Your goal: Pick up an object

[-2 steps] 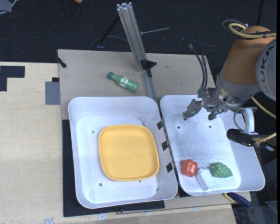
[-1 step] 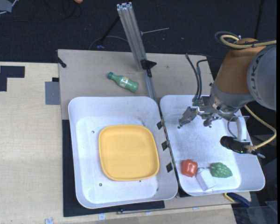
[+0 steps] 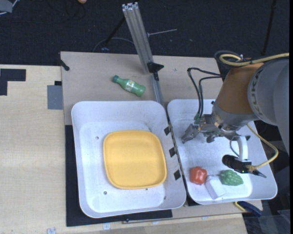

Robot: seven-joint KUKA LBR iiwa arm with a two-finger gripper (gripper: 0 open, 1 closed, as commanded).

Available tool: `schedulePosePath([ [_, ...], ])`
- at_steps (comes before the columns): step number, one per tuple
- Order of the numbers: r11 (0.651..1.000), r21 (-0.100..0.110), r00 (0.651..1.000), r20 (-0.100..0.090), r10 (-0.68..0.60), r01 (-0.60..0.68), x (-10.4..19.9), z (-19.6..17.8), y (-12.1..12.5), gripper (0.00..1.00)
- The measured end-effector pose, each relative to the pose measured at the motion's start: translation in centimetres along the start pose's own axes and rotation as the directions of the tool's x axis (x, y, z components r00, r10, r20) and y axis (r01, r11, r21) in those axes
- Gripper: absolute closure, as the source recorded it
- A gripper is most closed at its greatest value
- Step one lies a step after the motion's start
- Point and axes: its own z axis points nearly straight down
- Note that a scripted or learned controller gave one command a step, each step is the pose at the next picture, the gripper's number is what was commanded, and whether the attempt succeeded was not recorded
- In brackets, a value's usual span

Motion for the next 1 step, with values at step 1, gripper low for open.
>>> schedulePosePath([
  [1, 1.0, -0.005, 1.0, 0.0, 0.003, -0.003, -0.18, -1.24, 0.1, 1.0],
])
